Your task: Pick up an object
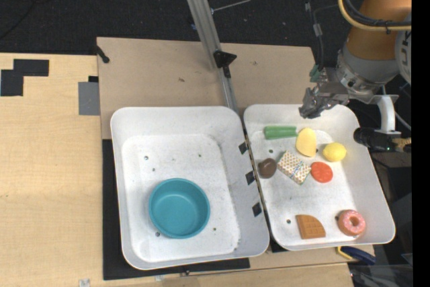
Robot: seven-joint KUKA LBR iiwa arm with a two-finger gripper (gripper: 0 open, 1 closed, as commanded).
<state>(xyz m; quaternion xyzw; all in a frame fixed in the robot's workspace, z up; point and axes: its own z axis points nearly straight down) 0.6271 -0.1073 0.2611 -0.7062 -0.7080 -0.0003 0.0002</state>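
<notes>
Nearest the camera, in the right bin (376, 212), one brown wedge (310, 226) and one pink doughnut (351, 222) are found, well apart from the rest. Farther in, a tight cluster is seen: one brown ball (267, 167), one checkered block (293, 167) touching one red disc (322, 173), one yellow ball (334, 152), one pale yellow piece (306, 142), and one green stick (279, 132). That makes eight candidate objects, all in the right bin. In the left bin (134, 138), one teal bowl (179, 208) is counted.

Farthest back, the gripper (316, 104) is held above the right bin's far rim, with nothing seen between its fingers; whether they are spread or closed cannot be told.

A failed grasp is judged likely if the cluster is targeted: neighbours could be struck and pushed aside, and the round pieces could roll away. The rim could also be clipped on descent.
</notes>
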